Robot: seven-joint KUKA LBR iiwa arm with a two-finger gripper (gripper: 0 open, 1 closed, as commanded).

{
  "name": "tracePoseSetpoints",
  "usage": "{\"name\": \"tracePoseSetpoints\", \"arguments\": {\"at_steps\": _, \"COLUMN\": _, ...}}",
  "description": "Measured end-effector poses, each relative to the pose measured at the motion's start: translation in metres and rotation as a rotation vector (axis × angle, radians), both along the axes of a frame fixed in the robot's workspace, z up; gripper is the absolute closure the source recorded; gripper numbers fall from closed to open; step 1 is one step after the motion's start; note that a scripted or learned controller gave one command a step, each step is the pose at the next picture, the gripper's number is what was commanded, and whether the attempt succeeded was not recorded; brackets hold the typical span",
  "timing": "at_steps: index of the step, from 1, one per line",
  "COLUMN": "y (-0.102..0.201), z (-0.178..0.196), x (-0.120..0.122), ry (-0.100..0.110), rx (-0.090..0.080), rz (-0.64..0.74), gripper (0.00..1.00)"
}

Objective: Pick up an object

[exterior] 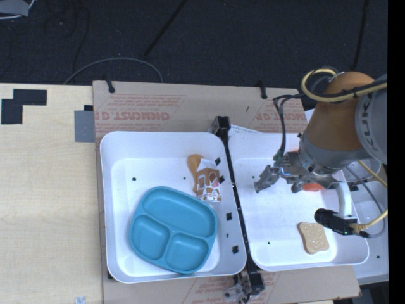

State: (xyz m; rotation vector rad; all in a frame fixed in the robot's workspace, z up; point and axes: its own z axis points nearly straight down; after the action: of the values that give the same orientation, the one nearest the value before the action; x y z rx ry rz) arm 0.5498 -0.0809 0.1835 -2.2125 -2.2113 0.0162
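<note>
Blue plastic three-compartment plate lies in the left white bin, with a small crumpled printed wrapper (a tan piece at its top) just beside its upper right rim. In the right white bin, the gripper hangs with fingers spread, holding nothing. A tan toast-shaped slice lies near the bin's lower right corner.

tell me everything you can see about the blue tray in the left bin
The blue tray is a rounded, plastic-looking plate split by raised ridges into three compartments, one large and two smaller. It lies flat, right side up, turned at an angle in the lower part of the left bin. Nothing sits in its compartments. Its lower edge comes close to the bin's wall. A small printed packet lies just past its upper right corner; contact cannot be told.
</note>
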Motion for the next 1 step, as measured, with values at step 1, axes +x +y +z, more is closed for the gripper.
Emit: {"name": "tracePoseSetpoints", "arguments": {"at_steps": 1, "y": -0.0003, "z": 0.0066, "x": 0.0030, "ry": -0.012, "rx": -0.001, "rz": 0.002, "gripper": 0.00}}
